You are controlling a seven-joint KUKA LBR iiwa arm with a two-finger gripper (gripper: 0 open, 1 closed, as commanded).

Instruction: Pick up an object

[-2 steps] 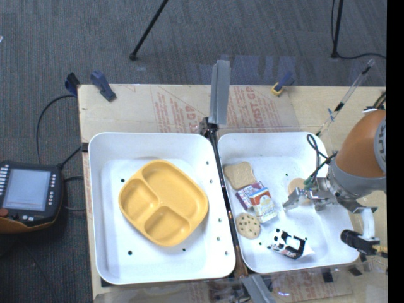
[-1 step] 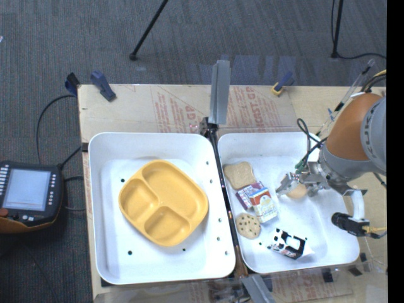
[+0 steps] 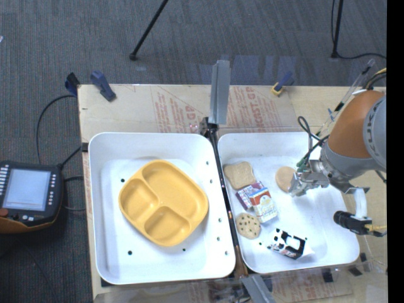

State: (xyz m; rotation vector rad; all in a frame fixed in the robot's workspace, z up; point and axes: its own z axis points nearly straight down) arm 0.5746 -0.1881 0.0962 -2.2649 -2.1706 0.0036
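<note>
Nearest us lies the black-and-white carton [image 3: 290, 243], untouched in the right bin [image 3: 344, 248]. We see our gripper [image 3: 298, 187] low beside the round tan piece [image 3: 285, 178]; its grip we cannot tell. Nothing looks lifted, so we judge the pick undone.

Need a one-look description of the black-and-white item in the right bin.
Start at the right bin, the one holding food items rather than the yellow tray. Look to its near edge, below the cookie and small carton: the cow-patterned carton lies there, the only black-and-white item.
</note>
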